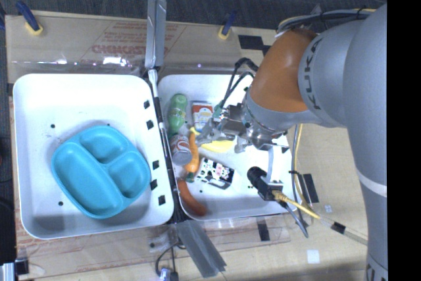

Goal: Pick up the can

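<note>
From above, the arm (pixel 316 76) reaches in from the right and its hand (pixel 227 131) hangs low over the right bin (pixel 263 204), likely to reach the things packed on that bin's left side; I cannot tell how far open the hand is or if it has hold of anything. The can (pixel 177 112) is green and lies on its side at the back left of that bin, right by the wall between the bins, near the hand, with a carrot (pixel 193 154) and a card (pixel 216 173) close in front. The left bin (pixel 26 141) has a blue tray (pixel 99 171) in it.
</note>
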`<state>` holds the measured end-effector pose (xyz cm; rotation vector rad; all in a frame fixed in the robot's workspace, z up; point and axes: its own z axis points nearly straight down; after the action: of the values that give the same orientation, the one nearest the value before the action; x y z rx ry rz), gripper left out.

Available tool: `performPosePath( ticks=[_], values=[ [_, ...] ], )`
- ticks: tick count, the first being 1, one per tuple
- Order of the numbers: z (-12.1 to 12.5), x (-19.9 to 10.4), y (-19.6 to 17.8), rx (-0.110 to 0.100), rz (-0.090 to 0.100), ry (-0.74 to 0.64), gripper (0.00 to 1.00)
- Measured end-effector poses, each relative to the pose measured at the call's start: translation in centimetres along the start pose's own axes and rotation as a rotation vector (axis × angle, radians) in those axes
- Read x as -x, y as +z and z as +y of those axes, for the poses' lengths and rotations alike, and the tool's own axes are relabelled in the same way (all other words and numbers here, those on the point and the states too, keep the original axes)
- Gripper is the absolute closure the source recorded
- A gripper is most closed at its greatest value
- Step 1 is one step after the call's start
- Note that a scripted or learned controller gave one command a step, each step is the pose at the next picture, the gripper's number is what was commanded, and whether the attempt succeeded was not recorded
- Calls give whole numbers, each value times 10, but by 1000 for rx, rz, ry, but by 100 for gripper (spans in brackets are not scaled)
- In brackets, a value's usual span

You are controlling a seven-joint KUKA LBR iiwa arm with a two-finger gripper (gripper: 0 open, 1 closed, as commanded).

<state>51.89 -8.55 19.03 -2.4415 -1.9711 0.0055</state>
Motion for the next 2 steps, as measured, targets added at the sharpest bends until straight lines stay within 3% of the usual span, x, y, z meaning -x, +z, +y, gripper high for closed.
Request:
performPosePath(
  ticks=[1, 2],
  values=[
    [1, -1, -10, 0, 0, -3, 100],
    [1, -1, -10, 1, 0, -4, 0]
  ],
)
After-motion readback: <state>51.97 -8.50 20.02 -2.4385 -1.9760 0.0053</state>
